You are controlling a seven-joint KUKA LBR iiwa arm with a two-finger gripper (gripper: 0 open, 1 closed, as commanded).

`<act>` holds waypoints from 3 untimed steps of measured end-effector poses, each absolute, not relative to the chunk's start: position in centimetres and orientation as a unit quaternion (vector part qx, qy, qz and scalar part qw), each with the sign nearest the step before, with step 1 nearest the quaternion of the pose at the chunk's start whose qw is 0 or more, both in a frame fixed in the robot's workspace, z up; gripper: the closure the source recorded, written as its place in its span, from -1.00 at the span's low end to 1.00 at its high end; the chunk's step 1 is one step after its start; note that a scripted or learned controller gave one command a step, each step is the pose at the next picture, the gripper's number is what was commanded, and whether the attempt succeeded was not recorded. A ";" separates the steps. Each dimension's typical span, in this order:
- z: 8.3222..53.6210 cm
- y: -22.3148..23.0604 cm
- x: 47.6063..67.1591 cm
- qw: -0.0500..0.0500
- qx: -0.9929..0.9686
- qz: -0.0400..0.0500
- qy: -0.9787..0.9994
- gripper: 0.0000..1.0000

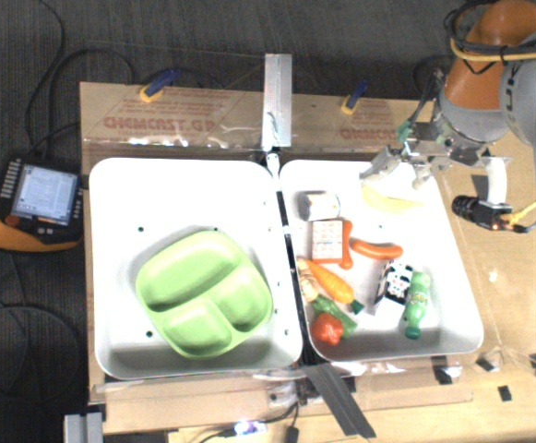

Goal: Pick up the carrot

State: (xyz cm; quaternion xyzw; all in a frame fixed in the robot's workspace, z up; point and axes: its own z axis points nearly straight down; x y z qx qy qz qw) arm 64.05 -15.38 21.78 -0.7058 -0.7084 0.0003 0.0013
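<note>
The carrot (330,281) is orange with a green leafy end and lies slantwise in the right bin (452,247), near its left wall, among other toy foods. My gripper (399,171) hangs over the bin's far right part, above a pale yellow item (392,198), well up and to the right of the carrot. Its fingers are spread open and nothing sits between them.
Around the carrot lie a white and red carton (326,240), a red-orange sausage (375,247), a red tomato (327,329), a black and white item (395,284) and a green bottle (416,305). A green divided plate (203,293) sits in the left bin (120,192).
</note>
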 end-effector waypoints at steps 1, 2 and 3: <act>12.4 -9.6 61.1 0.001 -0.766 0.002 -0.642 -1.00; 12.9 -12.9 66.8 -0.001 -0.848 0.002 -0.531 -1.00; 18.3 -8.9 59.4 -0.001 -0.852 0.003 -0.523 -1.00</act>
